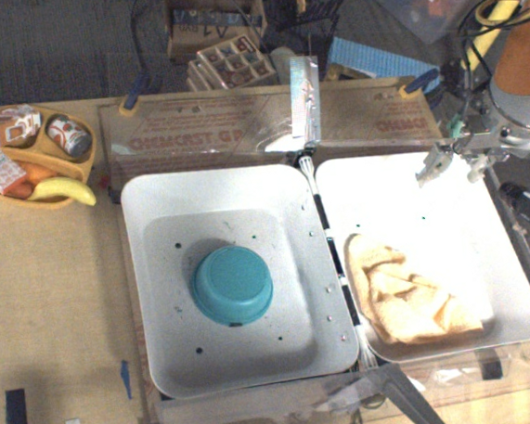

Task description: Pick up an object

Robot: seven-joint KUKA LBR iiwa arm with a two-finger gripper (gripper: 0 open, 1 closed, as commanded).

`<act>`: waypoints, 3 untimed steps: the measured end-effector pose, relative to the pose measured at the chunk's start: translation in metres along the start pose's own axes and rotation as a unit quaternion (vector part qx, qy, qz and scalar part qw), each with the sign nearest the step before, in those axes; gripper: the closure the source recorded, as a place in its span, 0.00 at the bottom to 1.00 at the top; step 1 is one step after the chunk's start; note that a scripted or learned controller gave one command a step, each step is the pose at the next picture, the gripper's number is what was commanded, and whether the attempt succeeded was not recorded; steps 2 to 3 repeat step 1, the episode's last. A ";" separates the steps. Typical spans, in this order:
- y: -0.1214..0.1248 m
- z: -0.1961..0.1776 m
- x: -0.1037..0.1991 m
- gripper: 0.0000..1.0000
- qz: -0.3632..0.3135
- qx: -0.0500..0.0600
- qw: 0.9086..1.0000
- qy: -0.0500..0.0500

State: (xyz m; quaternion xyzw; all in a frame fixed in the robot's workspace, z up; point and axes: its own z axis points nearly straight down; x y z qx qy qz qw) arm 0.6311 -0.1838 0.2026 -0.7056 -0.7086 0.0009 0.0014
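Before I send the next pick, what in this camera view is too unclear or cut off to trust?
- Gripper, camera view: small and blurred at the right bin's far corner; finger state unreadable.
- Arm: cut off by the right edge.
- Tan cloth: crumpled folds hide its real shape and anything under it.
- Teal bowl in the left bin: whether upright or upside down is unclear from above.

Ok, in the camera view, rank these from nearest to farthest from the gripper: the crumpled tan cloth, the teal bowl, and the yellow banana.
From the gripper, over the right bin's far right corner:
1. Crumpled tan cloth, in the right bin's near half.
2. Upturned teal bowl, middle of the left bin.
3. Yellow banana, in the yellow tray at the bench's far left.
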 end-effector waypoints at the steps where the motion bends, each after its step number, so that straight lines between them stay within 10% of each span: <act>1: -0.095 0.071 0.060 0.00 0.026 0.000 1.000 0.000; 3: -0.095 0.071 0.060 0.00 0.026 0.000 1.000 0.000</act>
